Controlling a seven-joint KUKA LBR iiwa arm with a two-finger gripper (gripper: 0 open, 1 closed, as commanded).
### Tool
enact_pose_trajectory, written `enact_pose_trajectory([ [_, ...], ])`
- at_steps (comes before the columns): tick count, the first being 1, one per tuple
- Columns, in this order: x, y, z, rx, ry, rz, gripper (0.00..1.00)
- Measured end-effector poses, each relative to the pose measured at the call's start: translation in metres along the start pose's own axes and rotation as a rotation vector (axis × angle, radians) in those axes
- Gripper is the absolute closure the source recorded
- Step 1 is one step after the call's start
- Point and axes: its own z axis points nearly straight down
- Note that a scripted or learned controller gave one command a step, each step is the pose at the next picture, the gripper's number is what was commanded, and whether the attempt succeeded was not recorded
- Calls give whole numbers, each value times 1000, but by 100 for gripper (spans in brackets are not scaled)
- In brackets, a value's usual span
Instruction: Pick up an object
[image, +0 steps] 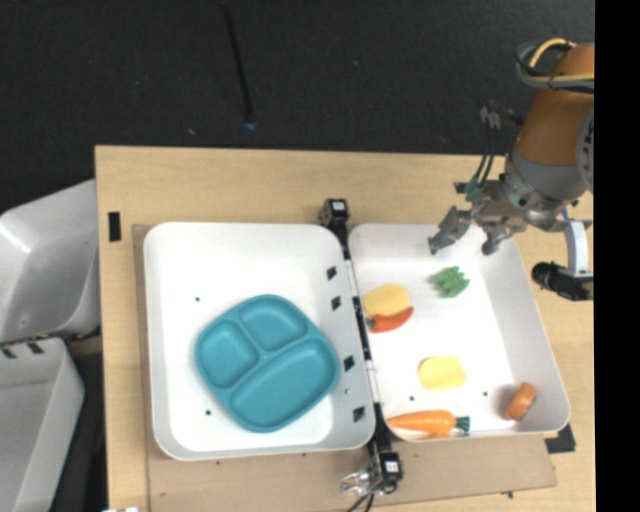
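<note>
A divided plate (265, 362) lies in the left bin (160, 330); five food pieces lie in the right bin (535, 330)

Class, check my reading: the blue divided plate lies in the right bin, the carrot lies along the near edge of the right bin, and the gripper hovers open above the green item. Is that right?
One detail is wrong. The camera view shows the blue divided plate in the left bin, not the right bin. The rest stands: the carrot lies along the right bin's near edge, and the gripper hovers open above the green item.

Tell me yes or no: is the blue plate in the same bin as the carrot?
No, the blue plate lies in the left bin, the carrot in the right bin.
</note>
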Motion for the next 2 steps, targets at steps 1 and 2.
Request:
enact_pose_trajectory([
  [1, 0, 2, -9, -14, -1, -2, 0],
  [2, -2, 4, 32, -12, -3, -1, 0],
])
